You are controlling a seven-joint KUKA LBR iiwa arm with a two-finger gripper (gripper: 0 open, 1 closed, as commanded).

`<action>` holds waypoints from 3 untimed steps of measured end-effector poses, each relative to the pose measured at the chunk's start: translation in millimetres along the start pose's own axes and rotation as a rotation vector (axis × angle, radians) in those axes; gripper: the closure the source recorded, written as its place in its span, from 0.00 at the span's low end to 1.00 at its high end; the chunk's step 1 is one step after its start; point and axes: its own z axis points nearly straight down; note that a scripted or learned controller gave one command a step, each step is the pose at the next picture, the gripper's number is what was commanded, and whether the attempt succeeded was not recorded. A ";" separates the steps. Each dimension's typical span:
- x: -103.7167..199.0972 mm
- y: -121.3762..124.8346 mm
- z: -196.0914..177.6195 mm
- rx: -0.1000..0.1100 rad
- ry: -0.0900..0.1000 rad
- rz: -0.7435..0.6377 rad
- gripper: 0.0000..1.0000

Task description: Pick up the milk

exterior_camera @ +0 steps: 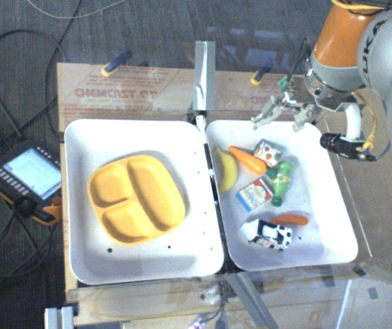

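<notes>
Nearest the lens, black-and-white milk carton (pixel 271 236) lying by the front edge of the right bin (pixel 340 249), long axis roughly along that edge, well apart from the spread-fingered, empty gripper (pixel 283 115) hovering over the bin's back edge

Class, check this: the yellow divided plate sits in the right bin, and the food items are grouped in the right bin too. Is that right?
Not quite. The camera view shows the yellow divided plate in the left bin. The food items, such as the banana and carrot, are indeed in the right bin.
</notes>
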 end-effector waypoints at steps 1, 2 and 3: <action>-21.9 -77.7 45.0 0.001 -0.002 0.096 0.00; -15.9 -141.5 75.2 0.001 0.000 0.057 0.00; -0.8 -166.2 147.6 -0.003 0.000 0.192 0.00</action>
